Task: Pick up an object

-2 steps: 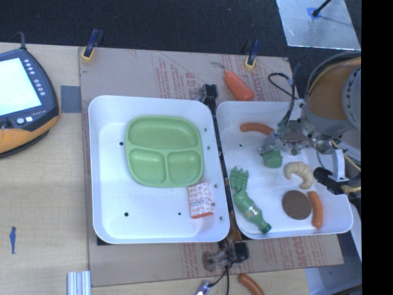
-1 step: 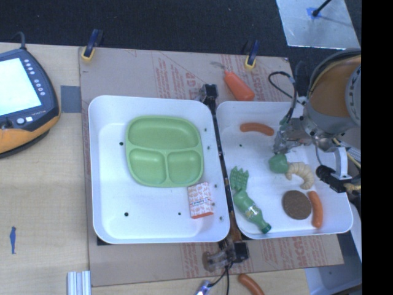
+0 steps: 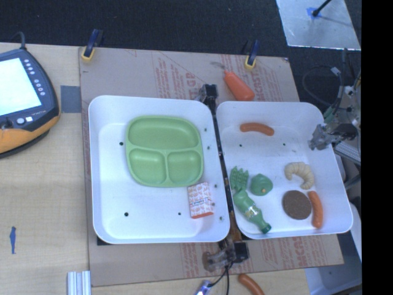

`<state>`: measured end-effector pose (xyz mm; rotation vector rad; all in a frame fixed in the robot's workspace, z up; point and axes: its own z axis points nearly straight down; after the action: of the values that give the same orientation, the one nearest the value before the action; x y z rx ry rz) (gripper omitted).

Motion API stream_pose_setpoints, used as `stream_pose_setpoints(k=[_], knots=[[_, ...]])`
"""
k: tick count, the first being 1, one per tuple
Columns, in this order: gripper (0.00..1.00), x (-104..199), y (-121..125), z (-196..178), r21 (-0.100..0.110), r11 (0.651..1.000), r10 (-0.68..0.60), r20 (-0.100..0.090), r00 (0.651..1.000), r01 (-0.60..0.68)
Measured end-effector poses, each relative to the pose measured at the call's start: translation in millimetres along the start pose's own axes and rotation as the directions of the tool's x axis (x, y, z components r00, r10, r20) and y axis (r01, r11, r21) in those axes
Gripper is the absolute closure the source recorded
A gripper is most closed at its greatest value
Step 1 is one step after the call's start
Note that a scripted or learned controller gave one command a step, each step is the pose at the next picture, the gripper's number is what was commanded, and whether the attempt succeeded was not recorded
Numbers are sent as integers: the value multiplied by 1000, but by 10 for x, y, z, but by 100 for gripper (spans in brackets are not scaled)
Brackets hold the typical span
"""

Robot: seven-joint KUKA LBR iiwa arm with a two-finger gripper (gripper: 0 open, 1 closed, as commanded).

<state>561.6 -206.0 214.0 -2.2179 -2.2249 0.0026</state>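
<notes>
Bottom edge: orange sausage-looking piece point(image 3: 251, 283) lies on the bench just below the bins, closest to the camera, outside both bins.
Right bin point(image 3: 276, 117): pretty much all the pickable stuff is in here, so the target is probably one of these.
Croissant point(image 3: 300, 174): nearest item to the arm, toward the right wall.
Brown patty point(image 3: 297, 204): just below the croissant, with an orange hot dog point(image 3: 316, 209) right beside it.
Green bottle point(image 3: 250, 210): lower left of that bin, next to a leafy green thing point(image 3: 239, 179) and a round green piece point(image 3: 261, 184).
Sausage point(image 3: 256, 128): alone near the top.
Gripper point(image 3: 322, 137): sits over the right bin's right rim; can't tell how wide it's spread, and nothing visible in it.
Left bin point(image 3: 104, 165): green divided tray point(image 3: 164, 150) plus a small red-and-white packet point(image 3: 200, 200).
Progress: looks like step zero, nothing lifted, whole pick left to do.
</notes>
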Motion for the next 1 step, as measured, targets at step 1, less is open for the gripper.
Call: stream_pose_setpoints(k=[1], knots=[[0,3,-3,8,2,1000,0,-1,1000,0]])
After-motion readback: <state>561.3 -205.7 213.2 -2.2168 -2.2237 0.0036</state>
